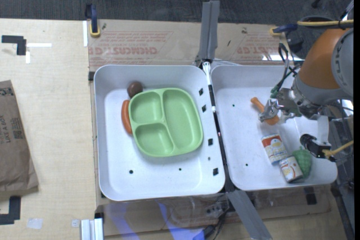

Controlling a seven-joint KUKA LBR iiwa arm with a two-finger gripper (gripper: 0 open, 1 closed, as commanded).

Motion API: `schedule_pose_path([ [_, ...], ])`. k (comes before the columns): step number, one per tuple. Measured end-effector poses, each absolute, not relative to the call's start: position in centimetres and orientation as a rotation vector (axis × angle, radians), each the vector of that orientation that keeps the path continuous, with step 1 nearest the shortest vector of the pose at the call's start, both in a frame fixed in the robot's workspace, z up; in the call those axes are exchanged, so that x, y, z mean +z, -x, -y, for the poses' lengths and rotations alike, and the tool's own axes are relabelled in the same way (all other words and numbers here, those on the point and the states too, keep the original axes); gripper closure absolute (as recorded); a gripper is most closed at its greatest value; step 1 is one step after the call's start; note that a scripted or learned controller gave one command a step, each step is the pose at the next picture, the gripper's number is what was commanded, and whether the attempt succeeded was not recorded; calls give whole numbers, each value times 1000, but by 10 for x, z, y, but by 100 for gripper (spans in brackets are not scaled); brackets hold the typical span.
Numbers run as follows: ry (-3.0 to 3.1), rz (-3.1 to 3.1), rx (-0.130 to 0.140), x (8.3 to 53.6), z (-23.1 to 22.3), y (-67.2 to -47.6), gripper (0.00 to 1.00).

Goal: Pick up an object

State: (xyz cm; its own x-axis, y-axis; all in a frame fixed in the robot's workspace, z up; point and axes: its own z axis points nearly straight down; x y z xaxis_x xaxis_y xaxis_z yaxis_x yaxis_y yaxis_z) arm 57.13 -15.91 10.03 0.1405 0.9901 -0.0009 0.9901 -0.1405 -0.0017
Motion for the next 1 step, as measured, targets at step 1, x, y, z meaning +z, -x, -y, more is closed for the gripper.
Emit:
schedule_pose_path([
  [1,2409,2016,5,257,95,-540,100],
])
